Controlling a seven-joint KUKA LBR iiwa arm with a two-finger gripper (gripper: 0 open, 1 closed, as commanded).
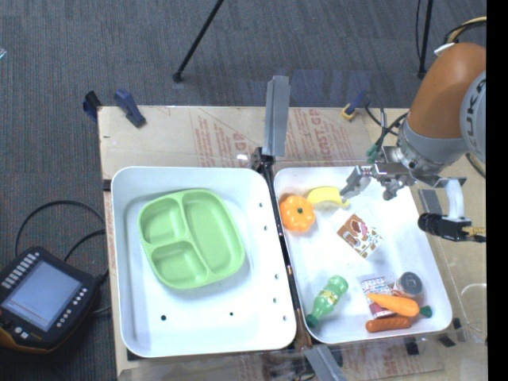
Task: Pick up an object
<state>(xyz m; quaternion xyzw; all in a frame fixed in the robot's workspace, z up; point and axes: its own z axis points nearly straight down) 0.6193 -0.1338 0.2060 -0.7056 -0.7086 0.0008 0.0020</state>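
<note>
My gripper [371, 186] hangs over the far part of the right bin [425, 248], its two fingers spread open with nothing between them. The left finger [352, 184] ends just right of a yellow banana [324, 197]. An orange round fruit [296, 213] lies left of the banana. A small printed packet [359, 236] sits just in front of the gripper. Near the front of the bin lie a green bottle [327, 298], a carrot [393, 304], a red sausage [387, 324], a grey can [409, 282] and a pink packet [375, 285].
The left bin [127, 292] holds a green divided plate [190, 236]. A grey upright post [276, 121] stands behind the gap between the bins. A handheld control pendant [40, 300] lies on the floor at the left.
</note>
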